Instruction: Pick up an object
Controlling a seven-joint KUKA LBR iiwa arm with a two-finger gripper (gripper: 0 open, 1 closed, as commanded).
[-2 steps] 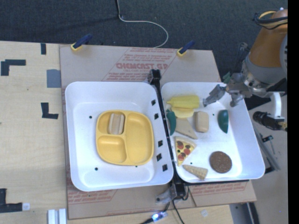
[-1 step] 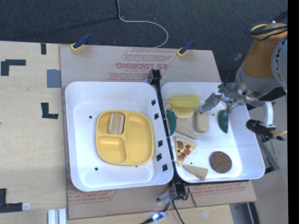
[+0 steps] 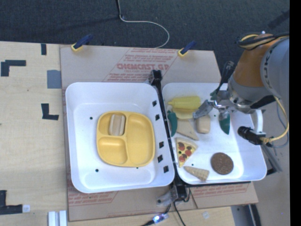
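- The pincer (image 3: 212,108) hangs low in the right bin (image 3: 254,171), near its 12 o'clock side. Its two fingers are spread apart and pinch nothing.
- A small tan block (image 3: 203,125) lies just below the pincer, at its 6 o'clock. I think this is the thing to pick up.
- To do it well, the pincer should go straight down so one finger sits on each side of the block, then squeeze gently and lift slowly.
- It should stay off the yellow corn (image 3: 185,102) at its 9 o'clock and the green piece (image 3: 225,122) at its 4 o'clock.
- The right bin also has a pizza slice (image 3: 185,150), a brown cookie (image 3: 221,163) and a cone (image 3: 196,172) near 6 o'clock.
- The left bin (image 3: 77,126) holds a yellow tray (image 3: 136,145). A pale piece (image 3: 116,124) rests in the tray's 11 o'clock part.
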